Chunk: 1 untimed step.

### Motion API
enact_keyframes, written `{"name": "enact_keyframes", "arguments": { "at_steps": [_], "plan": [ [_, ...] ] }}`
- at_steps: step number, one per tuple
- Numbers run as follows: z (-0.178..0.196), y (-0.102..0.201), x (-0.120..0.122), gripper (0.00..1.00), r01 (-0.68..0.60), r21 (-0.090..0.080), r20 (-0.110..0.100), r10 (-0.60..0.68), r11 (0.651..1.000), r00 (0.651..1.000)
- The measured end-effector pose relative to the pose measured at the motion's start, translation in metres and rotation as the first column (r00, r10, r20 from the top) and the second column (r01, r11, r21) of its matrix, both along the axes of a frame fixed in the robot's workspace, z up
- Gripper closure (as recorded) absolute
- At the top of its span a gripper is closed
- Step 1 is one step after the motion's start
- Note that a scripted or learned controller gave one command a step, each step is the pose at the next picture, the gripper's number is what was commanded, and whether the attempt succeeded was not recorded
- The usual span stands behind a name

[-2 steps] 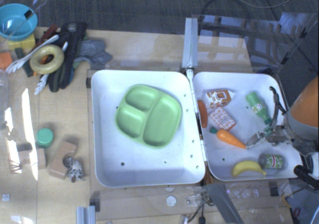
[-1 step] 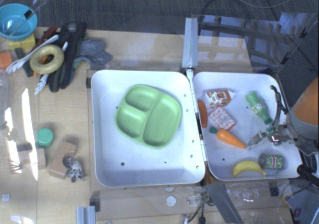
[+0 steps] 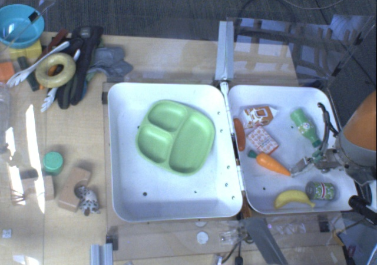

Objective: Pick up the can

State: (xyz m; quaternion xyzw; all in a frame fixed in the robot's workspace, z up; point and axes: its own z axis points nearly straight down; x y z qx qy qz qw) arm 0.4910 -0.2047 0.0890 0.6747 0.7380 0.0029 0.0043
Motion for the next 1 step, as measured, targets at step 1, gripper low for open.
{"name": "enact_keyframes", "arguments": {
  "at_steps": [1],
  "plan": [
    [0.0165,-0.0012,-0.0016,0.0,-0.021,-0.001,-0.003,0.021,1.0,1.0]
  ]
}}
